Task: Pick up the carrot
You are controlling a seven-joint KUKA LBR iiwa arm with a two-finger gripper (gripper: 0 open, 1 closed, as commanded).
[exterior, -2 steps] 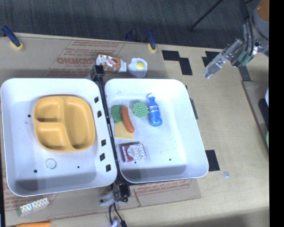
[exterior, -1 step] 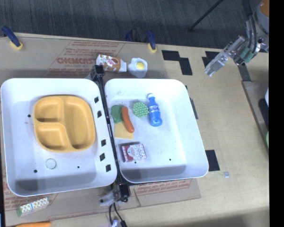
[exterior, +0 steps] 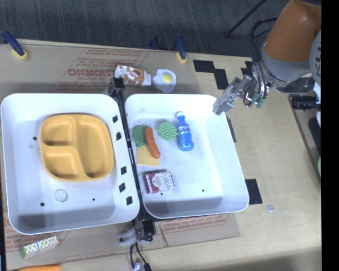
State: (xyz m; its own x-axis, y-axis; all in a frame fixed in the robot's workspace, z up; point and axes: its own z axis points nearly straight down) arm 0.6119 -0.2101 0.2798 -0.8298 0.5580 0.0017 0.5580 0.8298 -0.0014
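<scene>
The carrot lies in the right bin, near that bin's left wall and about midway along it. It is orange, with its green top touching it on the left, and it rests partly on a yellow slice that pokes out below it. Just beside the carrot on the right sits a round green bumpy piece, and touching that is a blue bottle lying with its cap toward the bin's far edge. A small red-and-white packet lies nearer the bin's front edge, below the carrot.

The gripper hangs over the far right corner of the right bin, well apart from the carrot. Whether it is released or clenched cannot be told from this angle; nothing is seen held in it. The arm, with its orange band, reaches in from the worktop's right side.

The left bin carries a yellow divided tray, placed toward the bin's far half. On the worktop beyond the bins' far edges, near where the two bins meet, stand a small brown-and-white carton and a white-and-yellow object beside it.
</scene>
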